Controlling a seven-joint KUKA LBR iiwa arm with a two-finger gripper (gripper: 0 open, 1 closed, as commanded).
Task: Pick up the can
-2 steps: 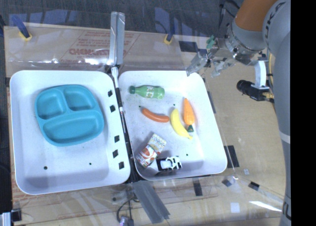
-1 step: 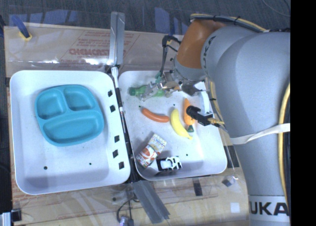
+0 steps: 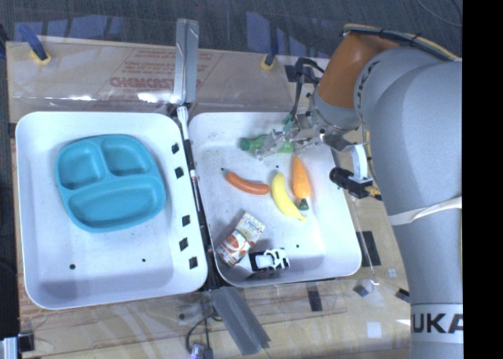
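Note:
The can [image 3: 240, 239], with a red, orange and white label, lies on its side near the front of the right bin [image 3: 338, 251]. My gripper [image 3: 284, 140] hangs low over the back of that same bin, beside a small green object [image 3: 254, 144]. It is well behind the can and to its right, not touching it. The grey arm with its orange band [image 3: 346, 75] reaches in from the right.
Between gripper and can lie a red sausage [image 3: 246, 184], a yellow banana [image 3: 284, 196] and an orange carrot [image 3: 300, 178]. A black-and-white toy [image 3: 269, 260] sits right next to the can at the front wall. A blue divided plate [image 3: 110, 179] rests in the left bin [image 3: 31, 271].

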